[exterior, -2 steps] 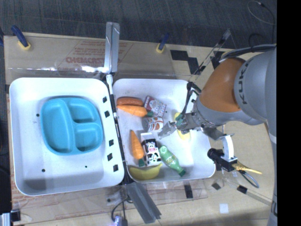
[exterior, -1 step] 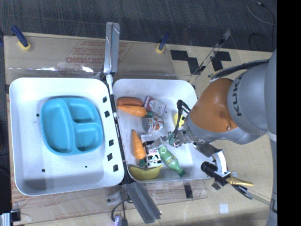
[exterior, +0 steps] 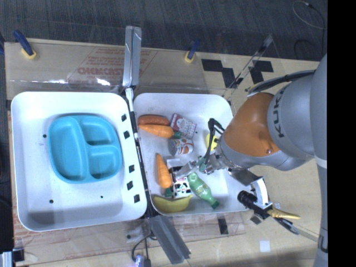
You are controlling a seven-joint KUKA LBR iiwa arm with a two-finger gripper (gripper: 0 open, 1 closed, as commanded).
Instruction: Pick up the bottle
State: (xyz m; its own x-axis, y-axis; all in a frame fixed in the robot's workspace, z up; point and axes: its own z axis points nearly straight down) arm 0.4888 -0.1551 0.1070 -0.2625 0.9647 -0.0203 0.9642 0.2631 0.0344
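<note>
We see the green plastic bottle (exterior: 202,189) lying slantwise near the right bin's (exterior: 222,102) front edge, beside a yellow banana (exterior: 170,203) and a small printed carton (exterior: 181,189). Just above its cap end hangs our hand (exterior: 204,166); we cannot tell its state. The left bin (exterior: 25,149) carries a blue divided tray (exterior: 85,147).

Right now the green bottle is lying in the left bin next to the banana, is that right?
Not quite: the camera view shows the green bottle lying in the right bin, next to the banana. The left bin holds the blue tray.
</note>
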